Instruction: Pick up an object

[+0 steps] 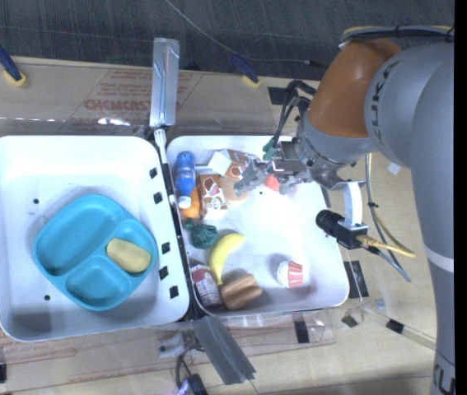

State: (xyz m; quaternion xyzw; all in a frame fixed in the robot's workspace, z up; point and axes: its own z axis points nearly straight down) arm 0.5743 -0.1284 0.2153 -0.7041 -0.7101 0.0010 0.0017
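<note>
A: One gripper point(259, 174) is hanging over the far part of the right bin point(325, 262); I cannot tell how it is set.

B: What is lying closest to it?

A: A small red thing point(272, 182) is sitting just beside it, and a brown snack packet point(235, 171) is lying right under its tip. Further left, a blue bottle point(184, 174) is leaning along the bin's wall.

B: And nearer the camera?

A: A banana point(224, 254) is resting well below the gripper, with a hot dog point(240, 290) and a cupcake point(290, 273) beyond it. Far off left, a yellow lump point(128, 254) is sitting in the blue tray point(72, 237), inside the left bin point(19, 188).
</note>
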